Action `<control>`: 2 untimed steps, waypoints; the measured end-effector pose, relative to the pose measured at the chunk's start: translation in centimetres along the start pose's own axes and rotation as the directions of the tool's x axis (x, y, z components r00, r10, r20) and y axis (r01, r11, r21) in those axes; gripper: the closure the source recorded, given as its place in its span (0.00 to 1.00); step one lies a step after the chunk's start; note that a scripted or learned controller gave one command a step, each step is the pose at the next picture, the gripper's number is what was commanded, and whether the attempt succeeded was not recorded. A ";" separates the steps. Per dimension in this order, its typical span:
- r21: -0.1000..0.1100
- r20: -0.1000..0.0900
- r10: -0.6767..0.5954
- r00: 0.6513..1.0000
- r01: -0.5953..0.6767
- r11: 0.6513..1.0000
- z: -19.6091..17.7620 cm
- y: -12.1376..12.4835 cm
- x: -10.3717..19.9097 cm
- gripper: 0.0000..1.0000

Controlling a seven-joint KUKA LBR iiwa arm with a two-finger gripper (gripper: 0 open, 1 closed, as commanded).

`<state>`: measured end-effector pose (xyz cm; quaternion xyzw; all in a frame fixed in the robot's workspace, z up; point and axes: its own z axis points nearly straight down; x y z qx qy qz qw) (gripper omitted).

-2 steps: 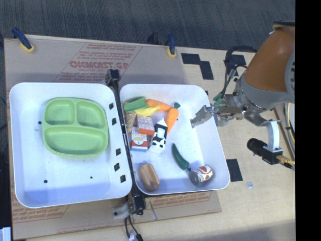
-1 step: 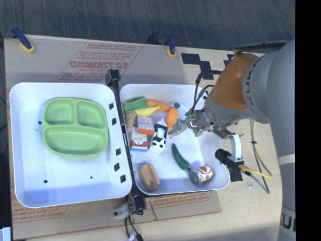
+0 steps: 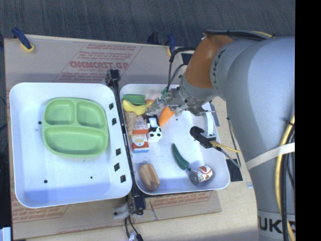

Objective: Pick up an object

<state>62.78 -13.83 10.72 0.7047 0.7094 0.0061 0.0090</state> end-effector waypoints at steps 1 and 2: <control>0.001 0.003 -0.001 1.000 0.001 1.000 -1.2 0.1 -0.2 1.00; 0.020 -0.005 0.000 1.000 0.000 1.000 -11.1 -2.3 5.2 1.00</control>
